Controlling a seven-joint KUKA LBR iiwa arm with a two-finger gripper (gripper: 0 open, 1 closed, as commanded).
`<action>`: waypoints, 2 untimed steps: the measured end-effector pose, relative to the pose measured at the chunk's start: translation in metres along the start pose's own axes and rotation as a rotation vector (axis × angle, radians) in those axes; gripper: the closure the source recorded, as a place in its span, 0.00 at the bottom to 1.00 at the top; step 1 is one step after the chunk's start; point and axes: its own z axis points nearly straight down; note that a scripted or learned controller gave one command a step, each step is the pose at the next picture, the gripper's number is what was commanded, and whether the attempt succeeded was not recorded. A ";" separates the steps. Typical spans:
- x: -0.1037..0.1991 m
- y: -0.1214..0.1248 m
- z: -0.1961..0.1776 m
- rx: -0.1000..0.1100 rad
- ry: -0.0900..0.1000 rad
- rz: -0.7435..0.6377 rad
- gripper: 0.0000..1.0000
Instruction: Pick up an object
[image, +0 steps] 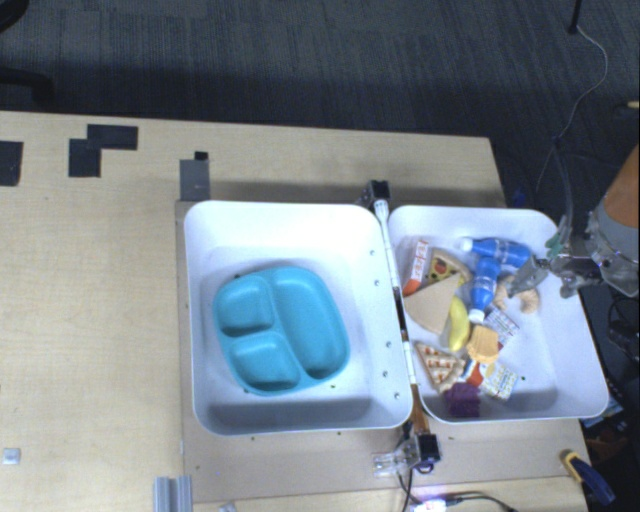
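Observation:
The right bin (570, 350) holds a heap of toy food on its left half. In it lie a blue bottle (495, 254), a pizza slice (441, 268), a yellow banana (457, 323), a waffle piece (439, 362) and purple grapes (462, 400). A small tan piece (527, 298) lies apart, toward the bin's right side. My gripper (543, 288) hangs over the right bin's upper right part, just right of the blue bottle and above the tan piece. Its fingers look open with nothing between them.
The left bin (210, 400) holds a light blue divided plate (282, 327). A thin ridge (397, 300) separates the two bins. The right bin's right half is bare white floor. Black markers (100, 148) sit on the wooden bench at the far left.

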 end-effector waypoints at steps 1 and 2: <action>0.020 0.020 0.104 -0.006 -0.002 0.000 0.00; 0.020 0.022 0.092 -0.011 -0.002 -0.003 1.00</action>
